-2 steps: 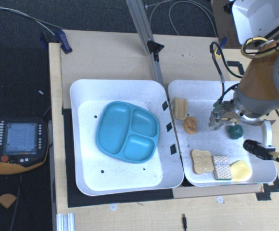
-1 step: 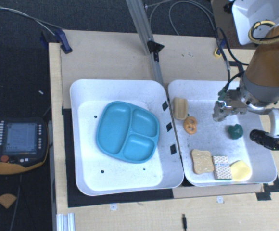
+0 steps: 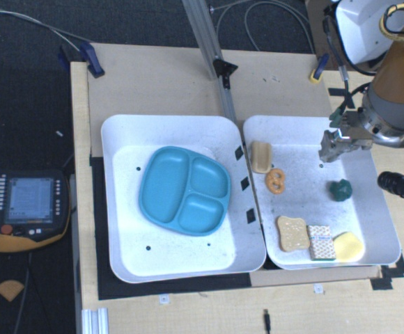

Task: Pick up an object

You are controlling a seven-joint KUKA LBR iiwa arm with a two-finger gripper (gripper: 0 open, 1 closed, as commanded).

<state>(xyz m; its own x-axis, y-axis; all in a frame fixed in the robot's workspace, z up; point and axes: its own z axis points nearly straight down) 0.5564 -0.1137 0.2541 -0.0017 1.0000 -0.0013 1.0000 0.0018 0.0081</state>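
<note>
The grey two-finger gripper [image 3: 333, 147] hangs at twelve o'clock from the small dark-green lump [image 3: 340, 190]; its jaw state is unclear.

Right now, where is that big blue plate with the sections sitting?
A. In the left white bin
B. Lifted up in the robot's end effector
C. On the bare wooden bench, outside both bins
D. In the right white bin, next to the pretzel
A: the blue sectioned plate lies flat inside the left bin, while the pretzel and other small items lie in the right bin.
</note>
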